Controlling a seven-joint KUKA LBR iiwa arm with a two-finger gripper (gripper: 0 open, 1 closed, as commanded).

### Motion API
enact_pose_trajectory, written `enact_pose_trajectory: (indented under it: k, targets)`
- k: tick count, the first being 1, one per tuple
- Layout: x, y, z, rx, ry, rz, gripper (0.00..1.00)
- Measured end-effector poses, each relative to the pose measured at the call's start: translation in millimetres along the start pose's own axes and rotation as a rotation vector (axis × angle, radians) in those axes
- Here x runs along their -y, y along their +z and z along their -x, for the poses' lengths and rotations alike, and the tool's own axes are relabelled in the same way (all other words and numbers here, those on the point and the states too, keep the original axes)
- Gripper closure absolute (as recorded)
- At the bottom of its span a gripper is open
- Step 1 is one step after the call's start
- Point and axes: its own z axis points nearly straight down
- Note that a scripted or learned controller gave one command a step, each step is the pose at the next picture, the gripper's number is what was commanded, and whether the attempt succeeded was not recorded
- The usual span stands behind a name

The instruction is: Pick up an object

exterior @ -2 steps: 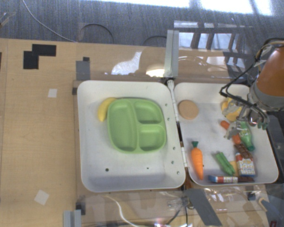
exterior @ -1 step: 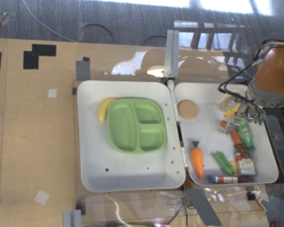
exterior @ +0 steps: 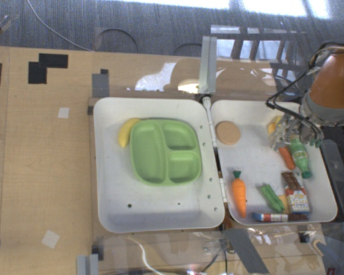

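Unreadable labelled box (exterior: 297,200) lies nearest; claw (exterior: 295,132) state, I cannot tell.

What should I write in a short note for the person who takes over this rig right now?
End effector: low over the far right part of the right bin, above a green bottle and a small orange piece. Whether its fingers are open or shut cannot be told.
Right bin also holds: carrot, tan round disc, green pod, brown box.
Left bin: green divided plate, banana beside it.
Done: nothing visibly lifted.
Left: grasp and lift one object.
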Motion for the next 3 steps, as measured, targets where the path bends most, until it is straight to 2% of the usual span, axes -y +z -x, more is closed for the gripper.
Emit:
enact_pose_trajectory:
  k: [1, 2, 3]
  targets:
    - [-56.7, -115.8, 10.3, -0.006, 0.191, 0.002, 1.00]
    - [-54.1, -111.0, 8.3, -0.015, 0.194, -0.001, 0.00]
    - [-45.6, 2.8, -21.0, -0.013, 0.467, -0.002, 0.00]
